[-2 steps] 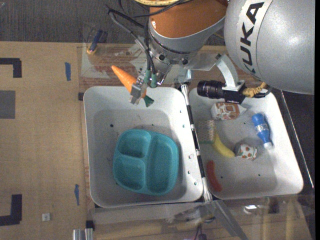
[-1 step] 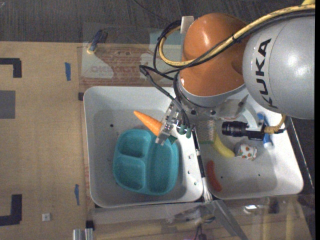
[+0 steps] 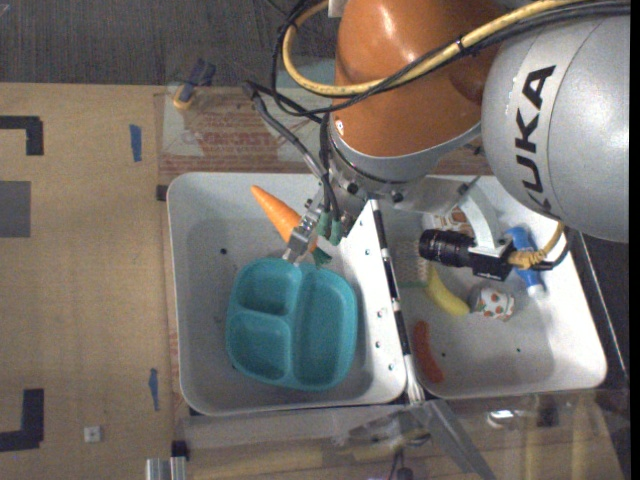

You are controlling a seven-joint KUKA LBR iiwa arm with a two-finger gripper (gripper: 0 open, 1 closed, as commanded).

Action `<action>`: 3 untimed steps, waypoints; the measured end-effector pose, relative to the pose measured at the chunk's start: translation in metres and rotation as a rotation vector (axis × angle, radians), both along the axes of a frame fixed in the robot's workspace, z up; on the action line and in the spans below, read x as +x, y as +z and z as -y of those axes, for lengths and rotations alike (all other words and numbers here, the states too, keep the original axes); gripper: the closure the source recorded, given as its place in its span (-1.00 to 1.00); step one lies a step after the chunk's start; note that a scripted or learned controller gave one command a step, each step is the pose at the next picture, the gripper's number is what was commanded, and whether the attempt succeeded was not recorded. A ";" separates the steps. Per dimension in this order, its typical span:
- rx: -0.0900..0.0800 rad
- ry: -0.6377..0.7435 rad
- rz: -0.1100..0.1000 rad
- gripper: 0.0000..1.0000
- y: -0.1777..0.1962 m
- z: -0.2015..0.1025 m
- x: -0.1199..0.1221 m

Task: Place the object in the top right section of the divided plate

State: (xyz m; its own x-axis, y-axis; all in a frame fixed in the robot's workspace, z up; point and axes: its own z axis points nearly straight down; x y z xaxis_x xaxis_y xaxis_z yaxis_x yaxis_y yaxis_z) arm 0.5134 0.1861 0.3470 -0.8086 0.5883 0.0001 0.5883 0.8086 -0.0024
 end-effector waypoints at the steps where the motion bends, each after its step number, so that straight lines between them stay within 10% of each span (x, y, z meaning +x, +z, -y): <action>1: -0.002 0.005 -0.001 1.00 0.007 -0.003 0.001; 2: 0.000 0.037 -0.004 1.00 -0.015 0.057 -0.023; 3: 0.001 0.040 -0.004 1.00 -0.156 0.008 0.003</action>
